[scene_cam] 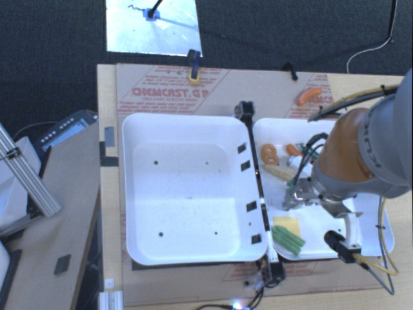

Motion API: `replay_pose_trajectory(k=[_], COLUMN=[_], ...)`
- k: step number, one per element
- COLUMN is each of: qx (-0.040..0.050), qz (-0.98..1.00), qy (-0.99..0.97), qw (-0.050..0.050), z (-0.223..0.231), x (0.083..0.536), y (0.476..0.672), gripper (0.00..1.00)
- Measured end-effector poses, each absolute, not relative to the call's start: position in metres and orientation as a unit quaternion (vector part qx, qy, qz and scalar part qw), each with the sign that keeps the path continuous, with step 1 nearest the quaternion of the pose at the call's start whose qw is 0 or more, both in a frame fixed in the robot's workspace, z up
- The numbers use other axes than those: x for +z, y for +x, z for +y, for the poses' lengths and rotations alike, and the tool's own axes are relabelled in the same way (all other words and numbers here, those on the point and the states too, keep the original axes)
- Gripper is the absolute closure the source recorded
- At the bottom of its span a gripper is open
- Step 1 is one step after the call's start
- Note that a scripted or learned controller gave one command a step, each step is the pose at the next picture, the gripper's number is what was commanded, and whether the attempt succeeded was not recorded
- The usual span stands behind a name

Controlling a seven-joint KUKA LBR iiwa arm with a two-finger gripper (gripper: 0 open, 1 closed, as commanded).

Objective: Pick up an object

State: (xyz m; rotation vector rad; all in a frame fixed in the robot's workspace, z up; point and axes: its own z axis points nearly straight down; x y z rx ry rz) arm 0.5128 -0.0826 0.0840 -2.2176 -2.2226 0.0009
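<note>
The right bin (263, 129) holds several small items. An orange pretzel-shaped piece (269, 154) and a small orange carrot-like piece (293, 150) lie near its far left side. A pale cream cob (279, 172) lies just below them. A yellow block (287, 225) and a green ridged piece (288, 239) rest near the front left corner. My gripper (293, 196) is low in the bin's middle, between the cream cob and the yellow block. The arm's grey and orange wrist (345, 154) hides the bin's right half.
The left bin (193, 186) stands beside the right one, with a black divider (255, 173) running between them. An orange sausage-shaped piece (310, 96) lies on the board behind the right bin. A yellow-and-black clamp (193, 66) sits at the board's far edge.
</note>
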Motion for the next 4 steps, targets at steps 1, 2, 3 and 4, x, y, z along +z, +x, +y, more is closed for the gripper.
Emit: replay_pose_trajectory(k=[1, 2, 3, 4], qx=[-0.0012, 0.0008, -0.0012, 0.0001], qz=[-0.708, -0.707, -0.708, -0.708], qy=[-0.706, -0.707, -0.706, -0.707], qw=[-0.002, 0.002, -0.003, 0.001], z=[-0.089, -0.085, -0.113, -0.082], x=[0.085, 0.084, 0.115, 0.083], y=[0.546, 0.484, 0.525, 0.485], gripper=[1.00, 1.00, 1.00, 1.00])
